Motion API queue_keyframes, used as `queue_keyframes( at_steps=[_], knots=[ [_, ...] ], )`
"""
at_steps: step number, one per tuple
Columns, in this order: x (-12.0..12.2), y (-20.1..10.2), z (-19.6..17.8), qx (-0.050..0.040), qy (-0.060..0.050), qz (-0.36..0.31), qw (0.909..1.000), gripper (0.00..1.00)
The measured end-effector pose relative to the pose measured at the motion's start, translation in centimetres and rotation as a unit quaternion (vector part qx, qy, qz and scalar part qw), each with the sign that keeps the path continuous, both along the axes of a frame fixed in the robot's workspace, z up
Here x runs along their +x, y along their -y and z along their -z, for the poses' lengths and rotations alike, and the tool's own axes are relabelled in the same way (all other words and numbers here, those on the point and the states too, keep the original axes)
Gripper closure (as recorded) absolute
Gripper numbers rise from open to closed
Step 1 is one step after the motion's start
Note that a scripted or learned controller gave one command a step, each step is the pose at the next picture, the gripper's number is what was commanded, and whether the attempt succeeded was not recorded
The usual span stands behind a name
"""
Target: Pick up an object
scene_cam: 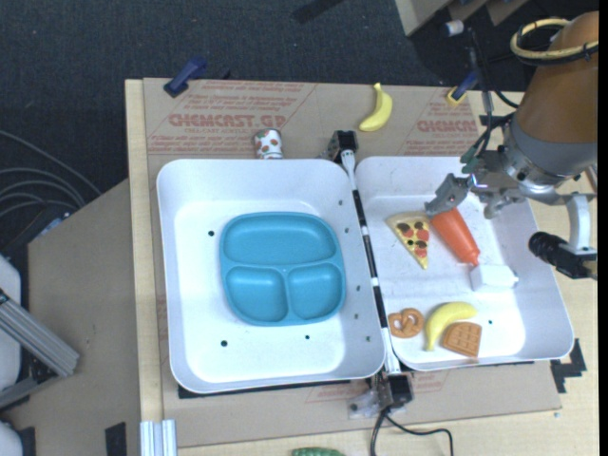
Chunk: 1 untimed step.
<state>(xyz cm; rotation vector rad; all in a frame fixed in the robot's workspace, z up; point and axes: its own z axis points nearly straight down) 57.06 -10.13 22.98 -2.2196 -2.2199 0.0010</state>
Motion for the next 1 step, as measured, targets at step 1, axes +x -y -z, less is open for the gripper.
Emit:
queue_keyframes(
  at_steps=[1],
  knots=[
    [5.89,1.19,12.61,-0.005,0.011,0.0,0.9999,0.0]
  ],
)
